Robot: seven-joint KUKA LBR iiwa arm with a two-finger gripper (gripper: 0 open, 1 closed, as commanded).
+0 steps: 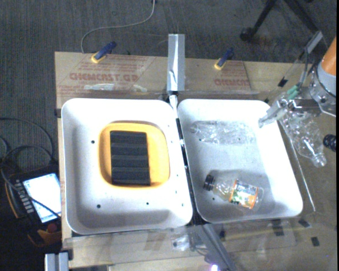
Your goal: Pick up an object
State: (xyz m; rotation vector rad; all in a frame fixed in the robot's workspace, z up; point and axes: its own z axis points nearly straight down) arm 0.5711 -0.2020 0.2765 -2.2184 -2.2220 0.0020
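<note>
You've got the gripper (294,107) at the right bin's (282,208) top-right rim, clenched on a clear plastic bottle (306,141) that hangs over the rim. Inside: 1 juice bottle (235,191) near the front, 1 clear crumpled bottle (223,132) toward the back. Left bin (79,208): yellow tray w/ black insert (133,154).

Two smooth, matt white plastic bins (124,219) left of the metallic claw (291,107), which clasps a clear, glossy crumpled plastic bottle (308,140). Nearer bin: clear plastic bottle (234,191) with a glossy orange label, and crinkled transparent film (223,132). Farther bin: yellow tray (107,151) bearing a matt black ribbed insert (130,158). Surface (118,78) of brown cardboard-like board.
</note>
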